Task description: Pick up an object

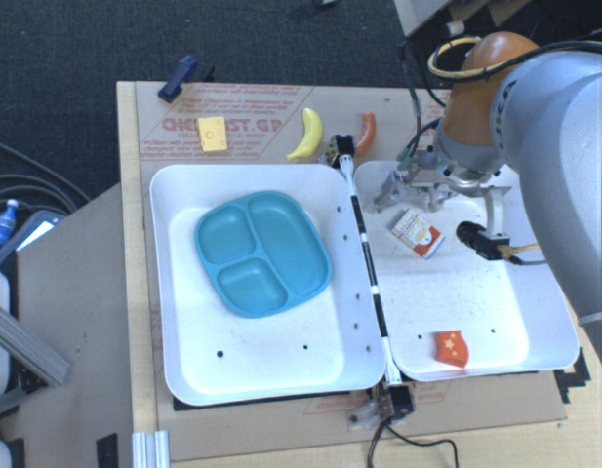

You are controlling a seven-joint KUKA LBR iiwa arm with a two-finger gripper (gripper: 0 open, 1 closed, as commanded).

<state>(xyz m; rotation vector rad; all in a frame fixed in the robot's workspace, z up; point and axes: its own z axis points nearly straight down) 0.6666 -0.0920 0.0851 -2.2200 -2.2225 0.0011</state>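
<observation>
In the right bin (pixel 496 359), a small white and red carton (pixel 418 232) lies near the far left corner. An orange-red block (pixel 451 347) sits by that bin's near edge. My gripper (pixel 414 193) hangs low over the far end of the right bin, just behind the carton and very close to it. Nothing shows as held in it. The left bin (pixel 183 339) carries a blue divided plate (pixel 263 252).
On the cardboard behind the bins lie a yellow banana (pixel 305 135), an orange-red sausage-shaped toy (pixel 365 135), a yellow square tile (pixel 212 135) and a blue object (pixel 177 78). A black-dotted divider rim (pixel 364 252) separates the two bins.
</observation>
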